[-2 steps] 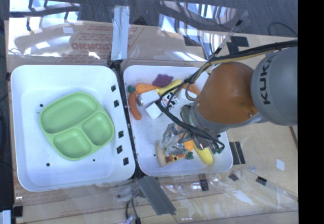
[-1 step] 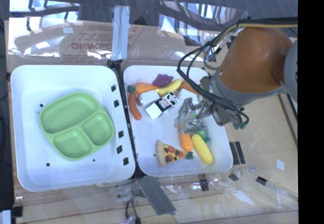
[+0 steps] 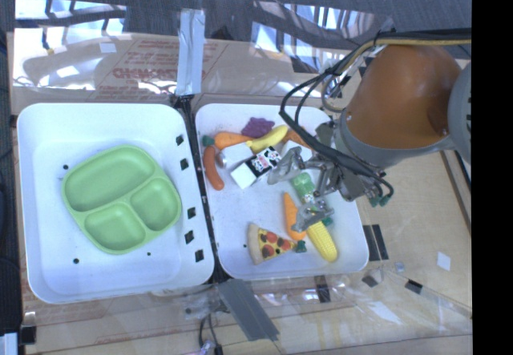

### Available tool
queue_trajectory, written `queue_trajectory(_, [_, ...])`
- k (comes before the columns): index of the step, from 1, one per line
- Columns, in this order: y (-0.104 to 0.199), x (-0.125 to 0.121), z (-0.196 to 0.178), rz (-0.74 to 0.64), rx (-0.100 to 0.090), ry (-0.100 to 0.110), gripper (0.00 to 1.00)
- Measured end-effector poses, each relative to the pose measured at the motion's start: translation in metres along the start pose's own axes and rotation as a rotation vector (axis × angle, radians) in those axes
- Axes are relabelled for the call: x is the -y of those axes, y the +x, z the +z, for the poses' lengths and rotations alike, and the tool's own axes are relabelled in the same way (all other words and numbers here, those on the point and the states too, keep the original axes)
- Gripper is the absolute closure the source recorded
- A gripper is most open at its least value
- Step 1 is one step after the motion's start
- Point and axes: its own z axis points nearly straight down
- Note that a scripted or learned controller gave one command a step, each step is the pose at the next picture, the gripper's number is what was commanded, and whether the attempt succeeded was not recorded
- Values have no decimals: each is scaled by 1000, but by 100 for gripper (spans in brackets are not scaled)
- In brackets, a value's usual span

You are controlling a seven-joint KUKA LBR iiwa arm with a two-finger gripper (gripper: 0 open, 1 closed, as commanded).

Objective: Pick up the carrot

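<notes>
My jaws (image 3: 309, 205) hang low in the right bin (image 3: 240, 265), just over the carrot (image 3: 290, 213), which lies between the corn cob (image 3: 321, 240) and the pizza slice (image 3: 268, 243). Whether my jaws are spread or clenched, I cannot tell. The carrot looks to be resting on the bin floor, so by my reckoning the lift is not yet done.

Bright, even light falls from overhead. The white bins (image 3: 112, 117) are close to washed out, their rims soft against the desk (image 3: 417, 201). Behind the bins, hard glare streaks a shiny sheet (image 3: 72, 57) in pale blue-white patches. The arm (image 3: 401, 101) casts only a faint shadow under itself. Focus is slightly soft everywhere, and small toys near the arm blur together.
</notes>
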Motion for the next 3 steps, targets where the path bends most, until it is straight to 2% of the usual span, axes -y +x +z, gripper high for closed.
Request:
queue_trajectory(1, [-25, 22, 138, 149, -14, -7, 0])
queue_trajectory(2, [22, 65, 167, -173, -5, -4, 0])
queue_trajectory(3, [20, 63, 156, -180, -1, -3, 100])
